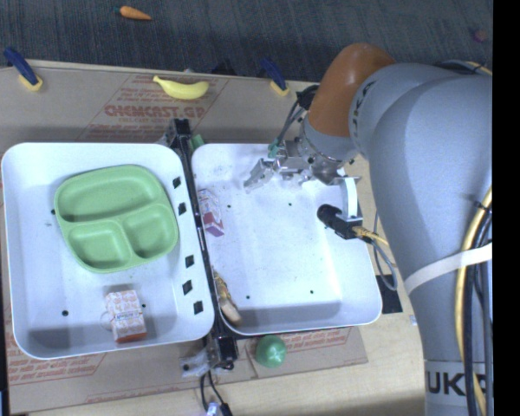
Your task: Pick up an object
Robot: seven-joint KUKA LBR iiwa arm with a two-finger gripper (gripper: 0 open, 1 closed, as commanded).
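My gripper (262, 173) hangs low over the far part of the right bin (329, 306), close to its back wall. Nothing is visibly held in it. A small pink and white packet (211, 214) lies against the right bin's left wall, down and to the left of the gripper. A brownish object (226, 303) rests in that bin's near left corner. In the left bin (22, 258) a green divided plate (114, 215) sits beside a small orange and white carton (125, 314).
A yellow banana (182, 86) lies on the cardboard behind the bins and a green ball (270, 350) in front of them. Blue clamps (22, 68) hold the cardboard's back edge. The grey arm (416, 146) covers the right bin's right side.
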